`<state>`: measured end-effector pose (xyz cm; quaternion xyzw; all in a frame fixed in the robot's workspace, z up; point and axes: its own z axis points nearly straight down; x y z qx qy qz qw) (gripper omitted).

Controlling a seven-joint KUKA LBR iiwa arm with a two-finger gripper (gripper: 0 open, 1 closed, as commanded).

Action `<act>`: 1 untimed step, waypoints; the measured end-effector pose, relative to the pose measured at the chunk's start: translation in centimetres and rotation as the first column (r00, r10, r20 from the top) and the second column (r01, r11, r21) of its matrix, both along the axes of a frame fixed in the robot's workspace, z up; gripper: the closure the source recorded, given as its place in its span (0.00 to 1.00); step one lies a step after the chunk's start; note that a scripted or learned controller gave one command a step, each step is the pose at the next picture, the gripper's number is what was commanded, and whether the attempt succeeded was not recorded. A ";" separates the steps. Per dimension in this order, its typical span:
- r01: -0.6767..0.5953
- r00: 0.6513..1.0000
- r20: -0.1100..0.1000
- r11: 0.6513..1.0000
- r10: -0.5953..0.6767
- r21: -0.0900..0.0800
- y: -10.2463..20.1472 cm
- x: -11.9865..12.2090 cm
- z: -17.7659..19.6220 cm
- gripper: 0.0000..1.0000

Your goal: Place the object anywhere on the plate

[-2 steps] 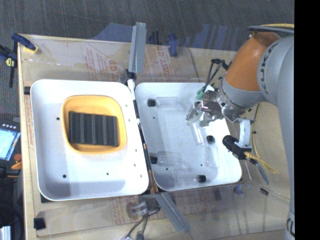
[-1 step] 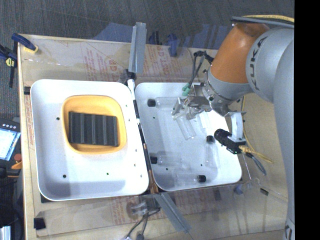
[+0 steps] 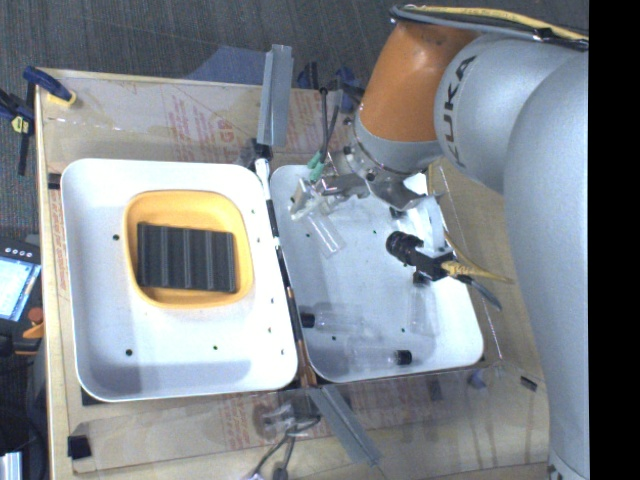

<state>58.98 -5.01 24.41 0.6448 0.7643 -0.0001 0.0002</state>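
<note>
Since my gripper (image 3: 312,200) sits in the right bin (image 3: 460,353), grip unreadable, I worry it swings toward the plate (image 3: 188,208) carrying nothing.

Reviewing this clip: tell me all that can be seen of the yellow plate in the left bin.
The plate is a rounded-rectangle dish with a broad yellow-orange rim, looking like matte plastic. It lies flat on the floor of the left bin, toward the bin's far side, apart from the walls. Its middle is covered by a dark grey, ribbed rectangular block with lengthwise grooves, resting within the rim. Nothing else touches the plate; the arm is over the other bin.
</note>
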 end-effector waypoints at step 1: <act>-0.173 0.985 -0.002 0.985 0.173 0.000 3.0 4.3 -2.8 1.00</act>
